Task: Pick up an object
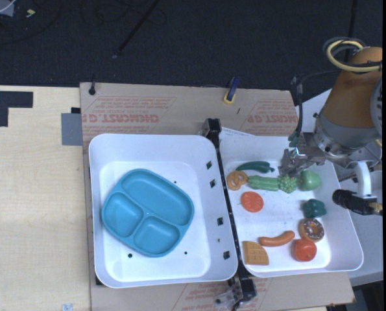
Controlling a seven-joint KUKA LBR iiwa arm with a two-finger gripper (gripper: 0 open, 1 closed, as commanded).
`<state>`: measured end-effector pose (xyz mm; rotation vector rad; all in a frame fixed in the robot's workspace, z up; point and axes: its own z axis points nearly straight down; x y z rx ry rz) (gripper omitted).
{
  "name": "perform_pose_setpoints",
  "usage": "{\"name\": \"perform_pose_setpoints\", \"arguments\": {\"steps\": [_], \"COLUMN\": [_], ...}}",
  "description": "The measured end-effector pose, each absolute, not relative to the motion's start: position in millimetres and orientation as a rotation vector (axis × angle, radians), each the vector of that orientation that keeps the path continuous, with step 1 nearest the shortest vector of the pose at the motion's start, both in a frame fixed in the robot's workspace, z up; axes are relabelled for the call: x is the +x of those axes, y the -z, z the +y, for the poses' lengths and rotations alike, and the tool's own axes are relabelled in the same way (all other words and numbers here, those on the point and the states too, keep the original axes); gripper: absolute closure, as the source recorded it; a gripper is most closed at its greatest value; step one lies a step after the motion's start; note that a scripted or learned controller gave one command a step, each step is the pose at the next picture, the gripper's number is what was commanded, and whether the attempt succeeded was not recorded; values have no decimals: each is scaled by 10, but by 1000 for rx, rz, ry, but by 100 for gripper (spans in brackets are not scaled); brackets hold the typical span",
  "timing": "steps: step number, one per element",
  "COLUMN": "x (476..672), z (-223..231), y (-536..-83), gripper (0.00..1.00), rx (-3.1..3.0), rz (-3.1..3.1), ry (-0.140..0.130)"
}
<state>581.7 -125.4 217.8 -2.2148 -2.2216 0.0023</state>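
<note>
My gripper (296, 166) is low over the far right part of the right bin (348, 258). It hangs just above a green broccoli-like piece (286, 184) and a pale green round piece (310, 180). Close by lie a long light green vegetable (263, 183) and a dark green pod (254, 167). Spread through the same bin are an orange ring (236, 179), an orange-red round piece (252, 201), a dark green pepper (314, 207), a doughnut (311, 229), a sausage (276, 239), a red tomato (304, 250) and a waffle square (255, 253).
The left bin (108, 154) holds a blue divided plate (147, 211). A black divider (222, 199) runs between the bins. The grey and orange arm (351, 102) rises at the right, with a black fitting (355, 201) sticking out over the right bin's edge.
</note>
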Motion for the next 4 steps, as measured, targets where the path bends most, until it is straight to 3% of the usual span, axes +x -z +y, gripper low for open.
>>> {"name": "perform_pose_setpoints", "arguments": {"steps": [1,2,3,4], "x": [5693,5727,5745,5723], "z": [-735,-387,-393,-330], "y": [-2296,-2164,-2377,-2210], "gripper": [100,100,100,100], "rx": [-2215,-2217,-2219,-2217], "rz": [-2221,-2219,-2221,-2221], "ry": [-2,-5,-2,-5]}}
